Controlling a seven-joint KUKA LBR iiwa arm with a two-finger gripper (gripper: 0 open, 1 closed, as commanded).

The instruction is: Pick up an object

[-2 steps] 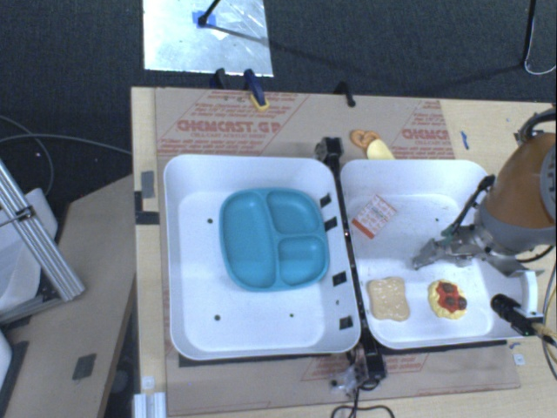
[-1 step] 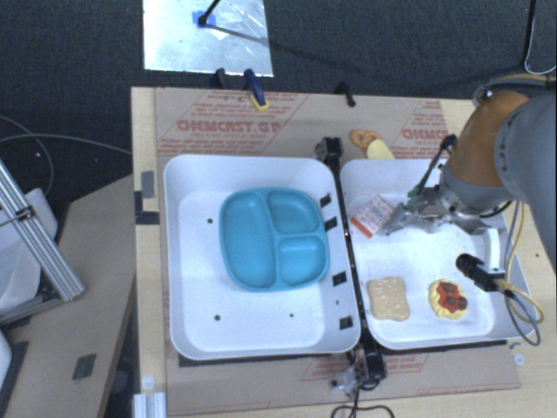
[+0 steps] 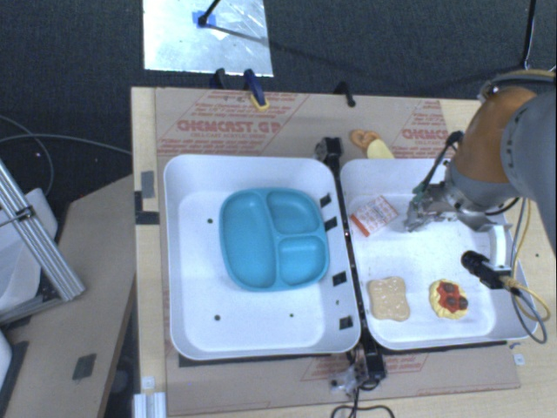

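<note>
**Gripper low over the right bin, beside a small packet**

Blue plastic sits at the far left of the action: a three-compartment divided plate [image 3: 273,239] lying flat in the middle of the left bin [image 3: 191,320], well apart from the arm. The two bins lie side by side on a cardboard-covered surface [image 3: 226,120], their inner walls touching along black clips, which likely keeps them from sliding.

Across that divide, in the right bin [image 3: 418,333], a small red-and-white packet [image 3: 374,214] lies flat near the bin's 10 o'clock corner. It looks thin and crinkled, tilted on a diagonal. Just beside it, toward 3 o'clock, the gripper [image 3: 418,212] hangs close to the bin floor, reaching in from the right; whether the fingers are spread or closed I cannot tell, and nothing is seen between them. The packet seems the likeliest target, being nearest.

At the bin's 6 o'clock lies a pale slice of toy toast [image 3: 388,299], and toward 5 o'clock a small round toy pizza [image 3: 448,299] with red topping, both well apart from the gripper.
</note>
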